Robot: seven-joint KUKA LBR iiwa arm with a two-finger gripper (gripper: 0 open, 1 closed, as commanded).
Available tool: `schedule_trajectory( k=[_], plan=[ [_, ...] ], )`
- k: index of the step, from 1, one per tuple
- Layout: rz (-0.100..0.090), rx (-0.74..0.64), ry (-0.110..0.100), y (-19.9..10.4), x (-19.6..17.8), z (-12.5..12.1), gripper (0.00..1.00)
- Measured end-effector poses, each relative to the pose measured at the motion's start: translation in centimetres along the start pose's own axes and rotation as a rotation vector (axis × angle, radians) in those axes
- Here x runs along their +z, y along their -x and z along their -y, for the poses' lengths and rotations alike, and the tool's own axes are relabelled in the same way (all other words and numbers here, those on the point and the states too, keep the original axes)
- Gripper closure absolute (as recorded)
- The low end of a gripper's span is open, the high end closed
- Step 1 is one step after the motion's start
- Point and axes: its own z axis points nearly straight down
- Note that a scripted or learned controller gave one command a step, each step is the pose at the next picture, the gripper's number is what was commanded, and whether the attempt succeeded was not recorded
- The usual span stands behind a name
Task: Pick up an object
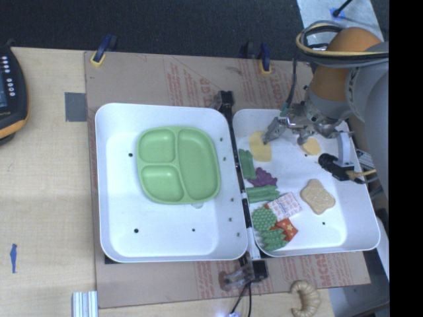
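Note:
My gripper hangs over the far end of the right bin, open, with nothing between its fingers. A yellow cheese wedge lies just left of and below the left finger. A small yellow piece lies just right of the gripper. Nearer the front lie a tan biscuit, a dark green pod, purple grapes, a green bean, a red-and-white packet, green peas and a red piece.
The left bin holds a pale green divided plate. A tan curled object lies on the bench in front of the bins. Blue clamps grip the board at the back, and a control pendant sits far left.

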Motion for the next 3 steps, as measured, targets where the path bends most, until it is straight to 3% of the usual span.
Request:
schedule_trajectory(
  k=[1,2,3],
  plan=[
    [0.003,0.004,0.005,4.8,-10.0,0.8,0.00],
    [-0.003,0.002,-0.008,1.3,-10.3,7.0,0.00],
    [-0.005,0.000,-0.013,-2.7,-7.0,12.2,0.00]
  ],
)
